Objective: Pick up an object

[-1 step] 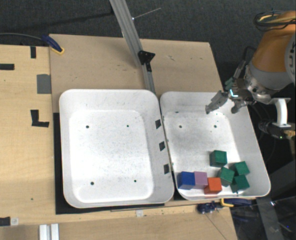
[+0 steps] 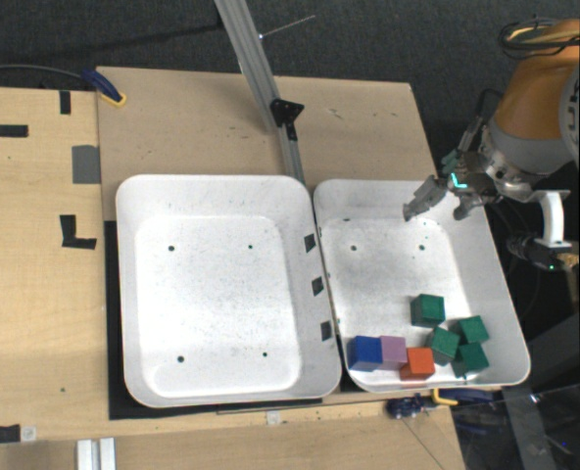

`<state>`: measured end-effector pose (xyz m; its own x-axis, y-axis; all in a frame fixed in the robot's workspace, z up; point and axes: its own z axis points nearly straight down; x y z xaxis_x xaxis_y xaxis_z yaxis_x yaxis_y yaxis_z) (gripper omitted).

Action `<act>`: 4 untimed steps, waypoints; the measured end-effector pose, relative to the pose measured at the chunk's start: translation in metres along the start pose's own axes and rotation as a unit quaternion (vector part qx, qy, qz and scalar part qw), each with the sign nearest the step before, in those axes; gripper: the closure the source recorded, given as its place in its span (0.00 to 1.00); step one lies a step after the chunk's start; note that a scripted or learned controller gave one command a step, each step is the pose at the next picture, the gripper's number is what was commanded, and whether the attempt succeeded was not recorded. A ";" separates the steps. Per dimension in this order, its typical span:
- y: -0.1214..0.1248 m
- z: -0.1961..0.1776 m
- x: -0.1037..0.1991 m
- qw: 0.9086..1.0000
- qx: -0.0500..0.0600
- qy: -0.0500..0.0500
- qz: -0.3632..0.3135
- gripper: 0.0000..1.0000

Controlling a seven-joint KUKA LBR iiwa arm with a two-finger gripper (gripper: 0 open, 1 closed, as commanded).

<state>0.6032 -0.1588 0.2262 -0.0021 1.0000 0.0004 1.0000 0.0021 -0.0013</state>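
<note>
Blocks point(image 2: 429, 344) clustered at near end of right bin point(image 2: 496, 272), untouched. Gripper point(image 2: 438, 200) spread wide, empty, above far end. Advise: travel to isolated green block point(image 2: 427, 308), descend square, avoid wall.

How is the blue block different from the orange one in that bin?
The blue block looks larger than the orange block. The blue block sits at the left end of the cluster by the bin wall; the orange block sits mid-cluster, between a purple block and green ones. Both are cubes in the right bin.
</note>
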 end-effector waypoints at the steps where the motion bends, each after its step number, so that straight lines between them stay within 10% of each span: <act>1: -0.002 0.061 0.009 1.000 0.003 0.000 0.000 0.00; 3: -0.004 0.135 0.013 1.000 0.001 0.000 0.000 0.00; 4: -0.003 0.125 0.014 1.000 0.001 0.000 0.000 1.00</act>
<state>0.5996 -0.1448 0.1013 -0.0025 1.0000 0.0008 1.0000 0.0025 -0.0032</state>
